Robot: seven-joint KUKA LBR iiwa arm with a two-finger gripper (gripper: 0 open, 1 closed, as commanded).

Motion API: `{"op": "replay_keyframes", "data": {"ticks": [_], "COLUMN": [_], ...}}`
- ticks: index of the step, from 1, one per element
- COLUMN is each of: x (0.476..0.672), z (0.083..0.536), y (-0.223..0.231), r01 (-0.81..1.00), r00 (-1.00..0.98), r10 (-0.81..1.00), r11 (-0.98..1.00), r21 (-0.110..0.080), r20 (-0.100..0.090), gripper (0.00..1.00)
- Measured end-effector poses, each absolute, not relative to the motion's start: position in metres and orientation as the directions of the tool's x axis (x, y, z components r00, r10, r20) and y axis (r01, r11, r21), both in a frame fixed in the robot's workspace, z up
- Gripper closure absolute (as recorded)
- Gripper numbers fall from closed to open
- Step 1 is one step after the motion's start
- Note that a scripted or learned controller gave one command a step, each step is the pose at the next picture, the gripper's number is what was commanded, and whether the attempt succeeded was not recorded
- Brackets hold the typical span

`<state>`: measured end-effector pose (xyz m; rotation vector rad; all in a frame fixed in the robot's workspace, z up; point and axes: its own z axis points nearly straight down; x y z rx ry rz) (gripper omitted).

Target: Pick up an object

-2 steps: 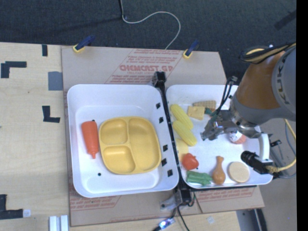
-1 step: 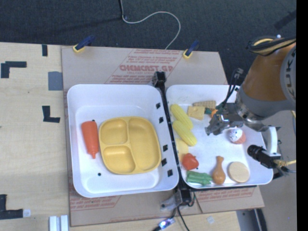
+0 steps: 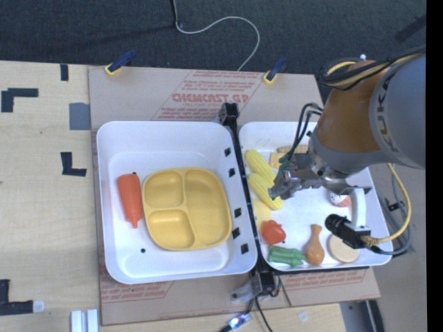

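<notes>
Here the hand (image 3: pixel 285 184), grip state unclear, hovers touching the corn cob (image 3: pixel 263 189).

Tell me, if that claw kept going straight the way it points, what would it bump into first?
Probably the lower yellow corn cob: the claw points down-left at it in the right bin, though depth is unclear.

1. two yellow corn cobs (image 3: pixel 261 178) were laid side by side along the left wall of the right bin (image 3: pixel 381 216), running slantwise.
2. a red pepper-like piece (image 3: pixel 273 232) was seen below the cobs, near the bin's front.
3. a green vegetable (image 3: pixel 286 256) was laid flat at the front edge, just below the red piece.
4. a tan drumstick (image 3: pixel 315 245) was set upright-slanted beside the green one, touching a round beige disc (image 3: pixel 344 250).
</notes>
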<state>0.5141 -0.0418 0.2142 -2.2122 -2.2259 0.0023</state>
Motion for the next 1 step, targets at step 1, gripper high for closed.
{"op": "replay_keyframes", "data": {"ticks": [1], "x": [0.5130], "z": [0.2143], "y": [-0.0057], "r01": [1.000], "r00": [-0.005], "r10": [1.000], "r11": [0.005], "r21": [-0.003], "r20": [0.001], "gripper": [1.00]}}
